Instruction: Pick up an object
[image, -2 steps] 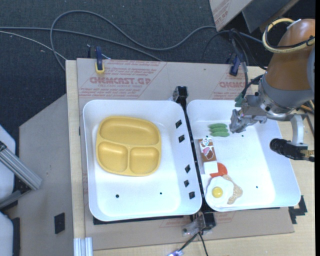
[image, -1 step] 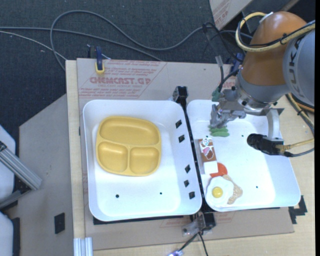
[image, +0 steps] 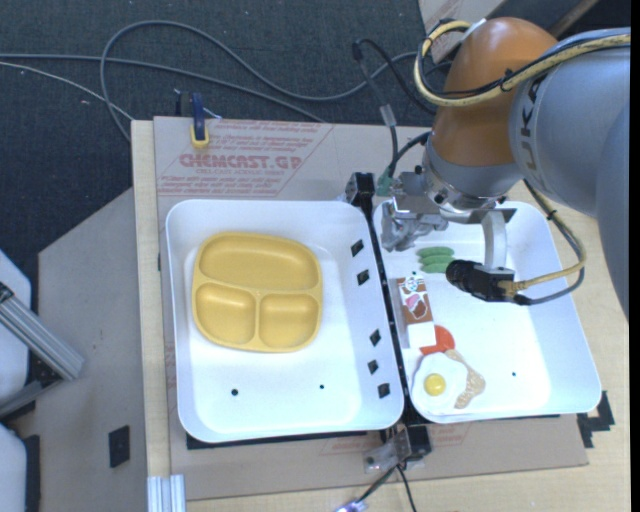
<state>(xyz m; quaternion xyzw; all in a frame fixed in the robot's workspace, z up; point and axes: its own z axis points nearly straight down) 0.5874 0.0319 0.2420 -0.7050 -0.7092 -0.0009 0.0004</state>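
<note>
My hand (image: 400, 232) is low over the far left corner of the right bin (image: 560, 330), very close to the divider where the two bins meet, and from this slanted view I cannot tell its state, because my wrist and the orange band hide much of it. The nearest thing I could take is the small green piece (image: 436, 258), which lies just beside my hand on its right; nearer to the camera lie a small brown and white packet (image: 413, 297), a red and white piece (image: 432, 338) and a toy fried egg (image: 447, 382) at the near left edge of the same bin. The yellow divided plate (image: 258, 291) sits alone in the left bin (image: 200, 400), well apart from me. I judge the main danger is that I come down beside the green piece and not over it, so I would close on nothing, or push it against the bin wall. The divider is also a risk: if I go down here, I may strike the rim. The black cable (image: 480, 280) that hangs under my wrist lies just over the bin floor, and it could sweep the small things aside.
</note>
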